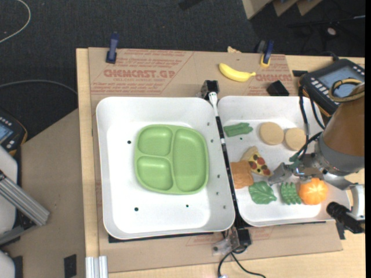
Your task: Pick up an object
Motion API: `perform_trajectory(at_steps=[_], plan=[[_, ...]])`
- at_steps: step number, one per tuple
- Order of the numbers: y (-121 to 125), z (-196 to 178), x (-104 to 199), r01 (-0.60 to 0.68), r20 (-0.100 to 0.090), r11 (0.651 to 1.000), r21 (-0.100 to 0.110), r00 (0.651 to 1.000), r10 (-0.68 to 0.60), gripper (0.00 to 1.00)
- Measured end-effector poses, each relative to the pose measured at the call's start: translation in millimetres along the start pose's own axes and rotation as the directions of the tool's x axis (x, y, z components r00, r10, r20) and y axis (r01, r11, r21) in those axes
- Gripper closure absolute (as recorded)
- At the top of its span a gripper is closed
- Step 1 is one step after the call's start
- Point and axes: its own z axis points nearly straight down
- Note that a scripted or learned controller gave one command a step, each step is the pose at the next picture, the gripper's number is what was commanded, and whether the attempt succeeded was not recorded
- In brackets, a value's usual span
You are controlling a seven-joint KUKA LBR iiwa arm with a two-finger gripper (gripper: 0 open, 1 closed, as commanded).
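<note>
We see the arm point(342, 138) reach in from the right, its jaws point(290, 171) low over the right bin point(246, 216). The metal fingers point(282, 172) look spread apart with nothing between them, so the jaws are released. Just under and beside them lie a green ridged piece point(291, 193) and an orange fruit point(313, 191), the fruit touching the green piece's right side. A green leaf point(262, 192) lies just left of the ridged piece. A pizza slice point(257, 161) sits left of the jaws, close but apart, and it overlaps a tan toast-like square point(240, 174).

Further back in the same bin we count two round tan biscuits point(271, 133) side by side, and one flat green strip point(237, 130) near the bin's left wall.

The left bin point(116, 172) holds one light green divided plate point(171, 158) with three compartments.

The board on the surface point(145, 74) carries red printing; we can read something like "CHEMCAST", repeated near the right clamp, the rest too faint. One yellow banana point(235, 72) lies on the board behind the right bin. Two blue clamps point(112, 48) grip the board's far edge.
</note>
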Motion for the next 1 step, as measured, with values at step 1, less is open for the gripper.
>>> perform_trajectory(at_steps=[1], plan=[[58.5,53.0,-51.6,-0.004,0.009,1.0,-0.013,1.0,0.004,0.0]])
